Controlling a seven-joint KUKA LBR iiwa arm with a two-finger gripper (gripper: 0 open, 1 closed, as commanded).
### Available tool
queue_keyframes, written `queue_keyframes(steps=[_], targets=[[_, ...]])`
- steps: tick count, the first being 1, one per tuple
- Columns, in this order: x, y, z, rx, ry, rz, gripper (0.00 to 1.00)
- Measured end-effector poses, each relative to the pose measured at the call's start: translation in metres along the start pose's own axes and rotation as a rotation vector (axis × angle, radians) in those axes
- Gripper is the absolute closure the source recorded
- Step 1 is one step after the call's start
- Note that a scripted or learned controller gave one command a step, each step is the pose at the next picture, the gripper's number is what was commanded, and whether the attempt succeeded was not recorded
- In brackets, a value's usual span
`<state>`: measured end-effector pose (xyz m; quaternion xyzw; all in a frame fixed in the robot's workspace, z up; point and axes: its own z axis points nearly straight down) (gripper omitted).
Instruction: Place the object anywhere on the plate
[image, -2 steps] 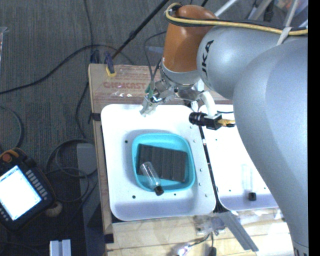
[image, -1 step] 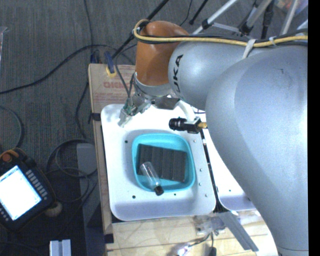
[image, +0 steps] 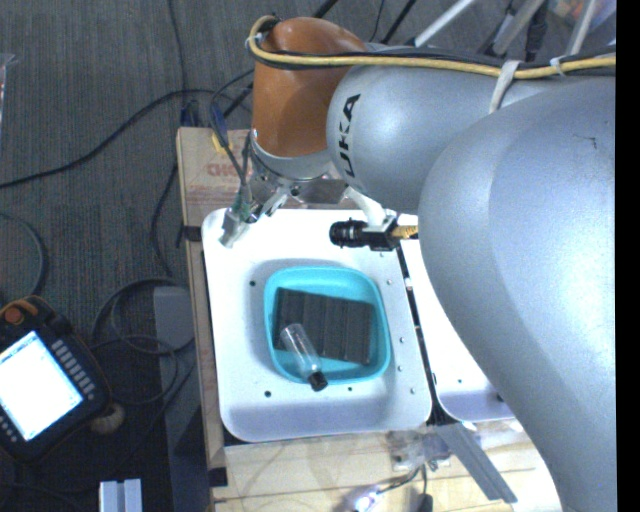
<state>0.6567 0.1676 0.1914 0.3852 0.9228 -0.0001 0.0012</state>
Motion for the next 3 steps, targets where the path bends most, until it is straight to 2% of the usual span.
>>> queue_keyframes(steps=[1, 2, 3], targets=[[0.02, 0.018, 0.006, 0.0, 0.0, -0.13, 1.0], [0.045, 0.035, 0.024, 0.002, 0.001, -0.186, 1.0], [0.042, 0.047, -0.016, 0.0, -0.001, -0.223, 1.0]])
